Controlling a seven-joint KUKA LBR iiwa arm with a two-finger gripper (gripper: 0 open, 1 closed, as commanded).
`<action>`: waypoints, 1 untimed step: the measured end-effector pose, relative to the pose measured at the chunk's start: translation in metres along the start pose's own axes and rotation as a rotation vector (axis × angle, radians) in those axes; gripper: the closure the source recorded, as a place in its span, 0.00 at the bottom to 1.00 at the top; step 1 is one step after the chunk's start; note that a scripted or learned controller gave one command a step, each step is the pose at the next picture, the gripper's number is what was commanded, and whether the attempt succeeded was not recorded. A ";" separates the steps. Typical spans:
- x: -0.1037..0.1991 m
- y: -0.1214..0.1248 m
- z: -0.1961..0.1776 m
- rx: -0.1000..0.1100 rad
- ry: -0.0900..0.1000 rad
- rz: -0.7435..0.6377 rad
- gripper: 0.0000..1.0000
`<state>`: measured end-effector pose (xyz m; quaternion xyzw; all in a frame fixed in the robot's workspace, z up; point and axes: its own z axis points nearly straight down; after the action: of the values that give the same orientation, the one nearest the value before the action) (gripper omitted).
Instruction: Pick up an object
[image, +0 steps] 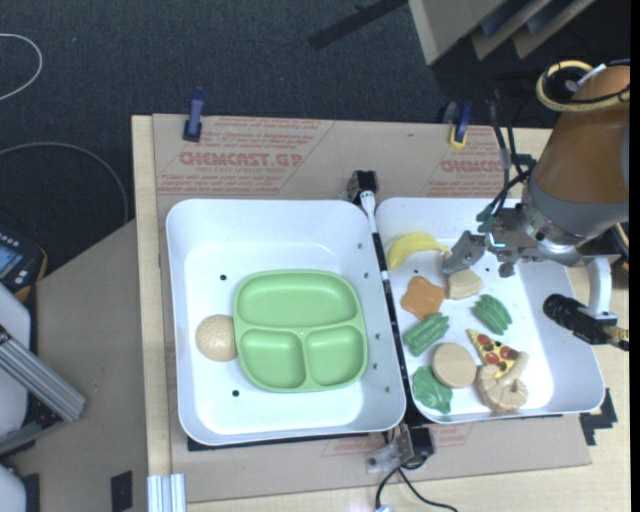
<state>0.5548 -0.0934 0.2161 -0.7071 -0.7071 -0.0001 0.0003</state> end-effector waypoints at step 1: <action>0.026 -0.026 -0.097 -0.011 -0.001 -0.004 0.00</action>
<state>0.5287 -0.0674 0.3136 -0.7057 -0.7085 -0.0039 -0.0040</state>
